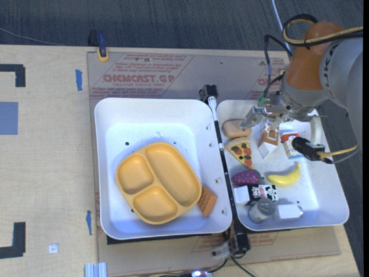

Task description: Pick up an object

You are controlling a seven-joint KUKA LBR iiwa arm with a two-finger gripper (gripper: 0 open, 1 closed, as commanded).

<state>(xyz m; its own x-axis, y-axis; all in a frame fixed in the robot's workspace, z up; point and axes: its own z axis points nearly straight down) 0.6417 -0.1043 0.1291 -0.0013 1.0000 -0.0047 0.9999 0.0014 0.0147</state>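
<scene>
My gripper (263,115) hangs over the back of the right bin (331,198), just above a white and orange carton (268,141) and to the right of a tan bread piece (234,127). No object shows in its grasp. Below it in the same bin lie a pizza slice (240,152), purple grapes (246,177), a yellow banana (285,176), a black and white cow toy (264,192), a silver can (260,210) and a white block (288,212). A red and white item (288,143) lies right of the carton.
The left bin (115,117) holds a yellow divided plate (157,182) and a brown cracker (207,201) by its right wall. A black clamp (207,91) sits at the back between the bins. The arm's cables (316,152) trail over the right bin's right side.
</scene>
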